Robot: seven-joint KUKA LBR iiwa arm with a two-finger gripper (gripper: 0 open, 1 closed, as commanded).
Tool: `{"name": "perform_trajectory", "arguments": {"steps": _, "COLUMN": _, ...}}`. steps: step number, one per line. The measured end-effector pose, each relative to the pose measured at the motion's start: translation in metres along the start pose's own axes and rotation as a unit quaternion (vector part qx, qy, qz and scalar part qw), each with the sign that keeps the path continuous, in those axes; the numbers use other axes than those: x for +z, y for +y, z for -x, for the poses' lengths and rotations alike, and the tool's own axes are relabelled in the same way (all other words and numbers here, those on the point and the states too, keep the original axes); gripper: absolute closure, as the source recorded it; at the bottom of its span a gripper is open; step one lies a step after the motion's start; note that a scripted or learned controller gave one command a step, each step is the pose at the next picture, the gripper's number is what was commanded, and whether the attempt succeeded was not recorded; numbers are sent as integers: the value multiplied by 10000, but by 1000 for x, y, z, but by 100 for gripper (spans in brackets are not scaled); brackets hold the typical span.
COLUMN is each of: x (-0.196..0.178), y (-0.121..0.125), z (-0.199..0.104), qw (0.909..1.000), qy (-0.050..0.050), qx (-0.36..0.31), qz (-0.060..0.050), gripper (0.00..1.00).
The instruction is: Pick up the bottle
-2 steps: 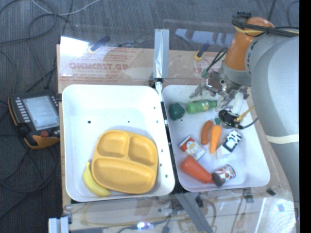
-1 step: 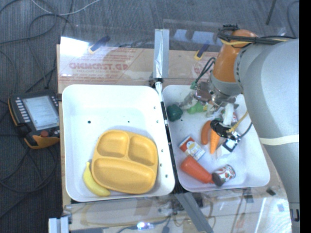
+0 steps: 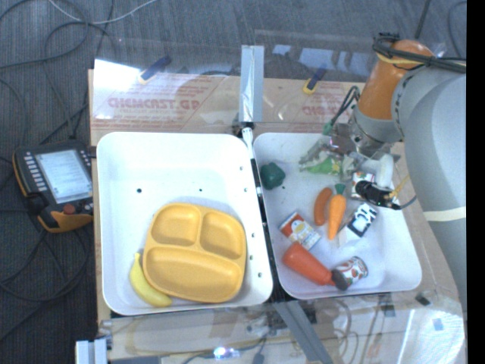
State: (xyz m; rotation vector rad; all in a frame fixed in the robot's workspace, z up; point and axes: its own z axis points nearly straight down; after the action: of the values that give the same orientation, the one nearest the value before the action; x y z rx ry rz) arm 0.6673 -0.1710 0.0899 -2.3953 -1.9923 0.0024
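A: What takes up the most room?

B: The grey arm point(image 3: 436, 150), coming in from the right with its orange band up near the far edge. Then the two white bins: the left bin point(image 3: 121, 203) holds a yellow divided tray point(image 3: 198, 252) with a banana point(image 3: 144, 283) tucked under its near-left edge.

A: And the bottle?

B: It lies on its side in the right bin point(image 3: 402, 268), toward the near edge. The bottle point(image 3: 308, 265) is orange-red, tapering, with a dark cap pointing right, almost touching a small red and white can point(image 3: 351, 270).

A: What surrounds it?

B: A small carton point(image 3: 301, 230) just above it, two carrots point(image 3: 330, 209) farther back, a black and white packet point(image 3: 361, 220) to their right, and a dark green lump point(image 3: 272, 175) near the divider.

A: The gripper?

B: The gripper point(image 3: 331, 156) hangs over the far part of the right bin, well apart from the bottle. I cannot tell how far it is open or whether it has hold of anything.
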Motion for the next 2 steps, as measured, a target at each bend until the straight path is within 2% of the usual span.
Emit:
{"name": "perform_trajectory", "arguments": {"steps": 1, "x": -8, "y": -1, "z": -3, "qw": 10000, "qy": -10, "qx": -18, "qz": -40, "gripper": 100}}
{"name": "perform_trajectory", "arguments": {"steps": 2, "x": -104, "y": -12, "z": -61, "qw": 9985, "qy": -84, "qx": 528, "qz": 106, "gripper": 100}}
